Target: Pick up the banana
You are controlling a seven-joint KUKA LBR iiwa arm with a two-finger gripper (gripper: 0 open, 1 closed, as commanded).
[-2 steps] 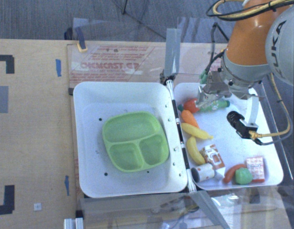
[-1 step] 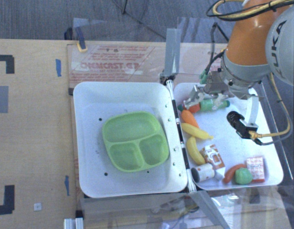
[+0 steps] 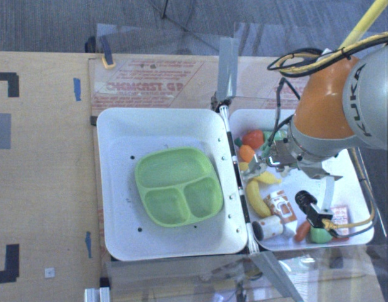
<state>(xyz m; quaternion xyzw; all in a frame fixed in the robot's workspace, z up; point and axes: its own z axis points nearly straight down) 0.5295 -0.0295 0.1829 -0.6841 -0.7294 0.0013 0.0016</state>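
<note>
Your banana lies in the right-hand bin, tight against that bin's left wall, just beside the divider between the two bins. Its long axis runs roughly up and down the view, one end pointing toward the orange and red pieces of toy food, the other toward the small white container and the red-and-white packet.

The gripper hangs over the banana's upper end, where a second yellow piece sits. So the fruit stretches from the claw down the view, toward the near rim. The wrist hides the tips, so you cannot tell how wide the claw stands or whether it has anything.

Your call, as I judge it: close across the narrow width, not along the length. The green divided plate in the left bin stays out of it.
</note>
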